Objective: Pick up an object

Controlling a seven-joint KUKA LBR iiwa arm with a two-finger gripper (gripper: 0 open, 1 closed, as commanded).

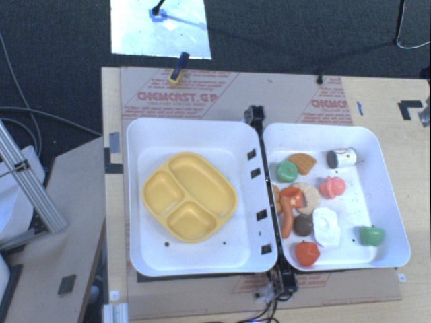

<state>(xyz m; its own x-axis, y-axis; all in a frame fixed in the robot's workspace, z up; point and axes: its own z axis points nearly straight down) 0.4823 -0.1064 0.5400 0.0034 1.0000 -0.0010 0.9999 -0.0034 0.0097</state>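
Observation:
The right white bin [384,173] holds several toy foods. A green round piece [287,171] lies beside a brown bread-like piece [302,161]. A white cylinder with a dark end [342,157] lies near the far wall. A pink piece [332,188] sits mid-bin, with a red slice [291,197] on a beige disc [310,197] to its left. An orange sausage shape [287,222], a dark brown ball [303,225] and a white lump [326,226] cluster below. A green pepper [371,235] and a red fruit [307,253] rest near the front wall.
The left white bin [145,147] holds a yellow divided plate [188,197]. Black clips [256,173] line the seam between the bins. Behind the bins lie a cardboard sheet [202,93], a yellow-and-blue tool [178,69] and a shiny panel [158,19]. A metal frame [27,180] stands at the left.

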